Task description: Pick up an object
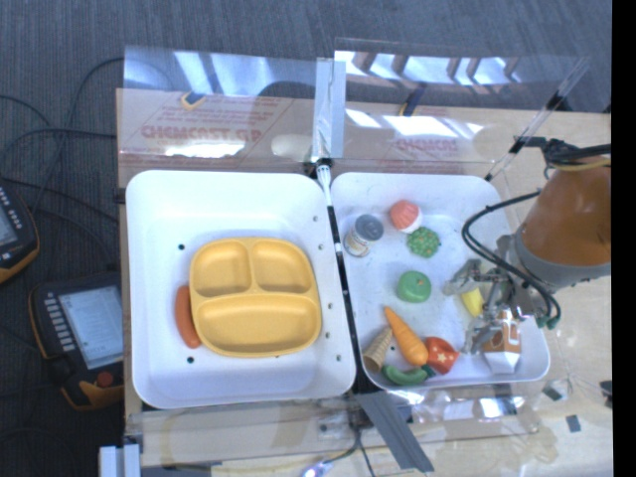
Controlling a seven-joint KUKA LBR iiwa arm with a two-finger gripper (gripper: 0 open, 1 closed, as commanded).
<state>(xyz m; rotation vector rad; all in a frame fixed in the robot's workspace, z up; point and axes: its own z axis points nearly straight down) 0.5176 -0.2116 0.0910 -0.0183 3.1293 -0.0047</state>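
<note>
**Desk:** What does the overhead shot show?

**Photographer:** Two white bins side by side. The left bin (149,266) holds a yellow divided tray (255,296), with a red sausage-shaped piece (185,316) lying against the tray's left edge. The right bin (447,189) holds toy food: a carrot (405,334), a tomato (440,354), a green ball (414,286), a peach-coloured ball (403,215) and a small grey jar (368,229).

**Desk:** And the arm?

**Photographer:** It reaches in from the right, its orange band above the right bin's far side. The gripper (487,311) is low over the bin's right part, just beside a small yellow piece (471,301) and above a white-and-orange carton (504,344). Its state I cannot tell; the parts blur together there.
</note>
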